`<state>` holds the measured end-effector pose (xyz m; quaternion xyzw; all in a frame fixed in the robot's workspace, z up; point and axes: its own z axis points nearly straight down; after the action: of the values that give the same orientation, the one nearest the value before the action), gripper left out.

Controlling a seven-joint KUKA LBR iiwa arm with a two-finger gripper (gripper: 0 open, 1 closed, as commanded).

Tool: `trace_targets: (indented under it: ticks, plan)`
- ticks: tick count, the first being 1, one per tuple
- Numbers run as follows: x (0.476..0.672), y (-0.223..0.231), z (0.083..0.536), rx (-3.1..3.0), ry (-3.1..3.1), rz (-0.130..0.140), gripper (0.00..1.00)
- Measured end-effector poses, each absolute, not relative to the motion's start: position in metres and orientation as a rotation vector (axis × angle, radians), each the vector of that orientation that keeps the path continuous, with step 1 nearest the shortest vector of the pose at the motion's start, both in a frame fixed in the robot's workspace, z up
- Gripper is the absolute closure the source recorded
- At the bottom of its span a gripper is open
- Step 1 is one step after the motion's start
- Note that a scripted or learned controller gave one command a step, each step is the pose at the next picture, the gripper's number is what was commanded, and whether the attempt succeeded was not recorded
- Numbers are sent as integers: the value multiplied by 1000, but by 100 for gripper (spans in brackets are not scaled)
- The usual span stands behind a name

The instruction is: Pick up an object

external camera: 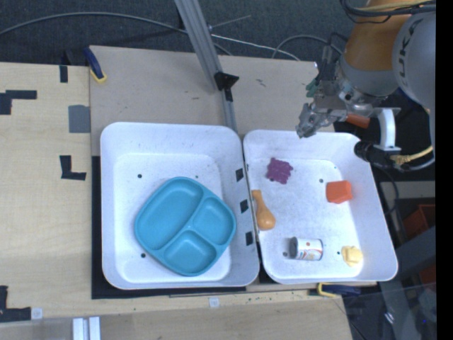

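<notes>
The right bin (pixel 368 190) holds several small objects: a purple lumpy piece (pixel 279 170) near its back left, an orange block (pixel 339 192) toward the right, an orange-yellow pear-like shape (pixel 262 211) by the left wall, a small can (pixel 306 248) lying on its side near the front, and a yellow piece (pixel 351 255) at the front right. My gripper (pixel 308 125) hangs over the back rim of that bin, above and to the right of the purple piece. Nothing shows between its fingertips.
The left bin (pixel 113 190) holds a blue divided plate (pixel 185 225). A slanted metal post (pixel 205 48) rises behind the bins where they meet. Cables trail across the dark floor at the back. The grey arm with its orange band (pixel 386 27) fills the upper right.
</notes>
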<state>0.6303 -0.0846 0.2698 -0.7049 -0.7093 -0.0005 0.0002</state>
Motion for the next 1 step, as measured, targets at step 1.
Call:
trace_targets:
  ticks: [1]
  plan:
    - [632,-38,269,-2214,-2227,0,100]
